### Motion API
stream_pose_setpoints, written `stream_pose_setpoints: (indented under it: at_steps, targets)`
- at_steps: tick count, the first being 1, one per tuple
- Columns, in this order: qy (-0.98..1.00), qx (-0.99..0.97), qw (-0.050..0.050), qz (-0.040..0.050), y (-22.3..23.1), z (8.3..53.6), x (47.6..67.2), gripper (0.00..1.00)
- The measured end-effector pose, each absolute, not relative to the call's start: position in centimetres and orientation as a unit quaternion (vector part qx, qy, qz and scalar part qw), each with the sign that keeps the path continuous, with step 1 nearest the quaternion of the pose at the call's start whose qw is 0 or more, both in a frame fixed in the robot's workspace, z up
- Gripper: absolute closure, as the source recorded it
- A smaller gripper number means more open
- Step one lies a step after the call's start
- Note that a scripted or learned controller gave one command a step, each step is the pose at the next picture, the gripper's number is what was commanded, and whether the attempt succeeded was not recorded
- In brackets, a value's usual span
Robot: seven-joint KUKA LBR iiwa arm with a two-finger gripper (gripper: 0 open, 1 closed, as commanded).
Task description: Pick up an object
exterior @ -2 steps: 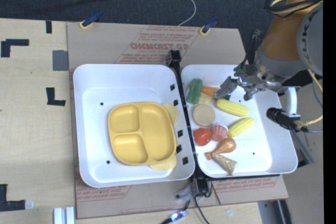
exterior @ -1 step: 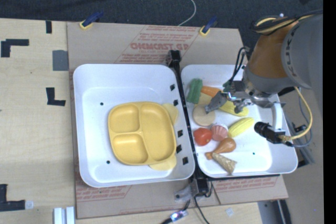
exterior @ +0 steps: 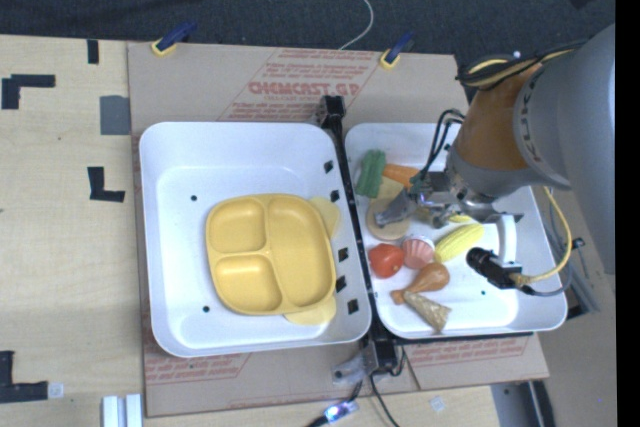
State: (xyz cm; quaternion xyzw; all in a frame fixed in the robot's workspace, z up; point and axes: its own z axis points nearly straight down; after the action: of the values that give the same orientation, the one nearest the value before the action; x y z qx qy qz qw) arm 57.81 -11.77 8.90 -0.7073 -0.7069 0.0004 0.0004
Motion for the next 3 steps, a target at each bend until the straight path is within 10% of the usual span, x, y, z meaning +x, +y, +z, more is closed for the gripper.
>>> stream_pose_setpoints:
  at_steps: [1,3]
  targets:
    - [-0.708,-0.706,-0.002,-0.0025,-11.7,10.4,58.1,1.0]
    - [-0.708,-0.706,-0.002,-0.0013,-11.6,21.0,58.4,1.0]
